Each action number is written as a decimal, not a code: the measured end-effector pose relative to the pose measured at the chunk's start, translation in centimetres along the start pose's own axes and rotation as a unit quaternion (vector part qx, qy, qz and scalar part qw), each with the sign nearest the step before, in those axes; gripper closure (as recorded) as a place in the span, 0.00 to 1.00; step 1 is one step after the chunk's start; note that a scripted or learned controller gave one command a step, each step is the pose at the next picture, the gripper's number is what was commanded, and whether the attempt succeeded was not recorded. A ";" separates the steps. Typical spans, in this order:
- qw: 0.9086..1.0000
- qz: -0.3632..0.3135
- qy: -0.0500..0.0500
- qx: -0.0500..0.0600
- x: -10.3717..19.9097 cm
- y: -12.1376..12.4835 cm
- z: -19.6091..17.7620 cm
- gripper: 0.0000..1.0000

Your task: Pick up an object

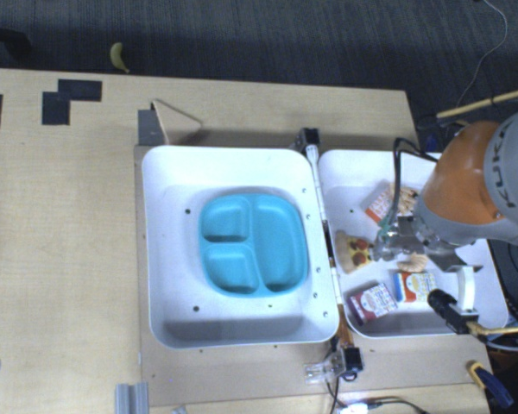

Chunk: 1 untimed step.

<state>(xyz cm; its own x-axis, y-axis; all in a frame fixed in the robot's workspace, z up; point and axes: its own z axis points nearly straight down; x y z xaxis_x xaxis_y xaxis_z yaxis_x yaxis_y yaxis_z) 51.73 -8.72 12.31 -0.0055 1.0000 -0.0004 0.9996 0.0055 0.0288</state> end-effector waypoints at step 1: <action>1.000 0.000 0.000 0.000 0.0 0.0 0.0 0.00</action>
<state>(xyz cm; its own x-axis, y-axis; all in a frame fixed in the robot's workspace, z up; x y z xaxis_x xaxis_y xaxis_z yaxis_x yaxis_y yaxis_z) 51.73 -8.72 12.31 -0.0060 1.0000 -0.0003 0.9996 0.0060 0.0285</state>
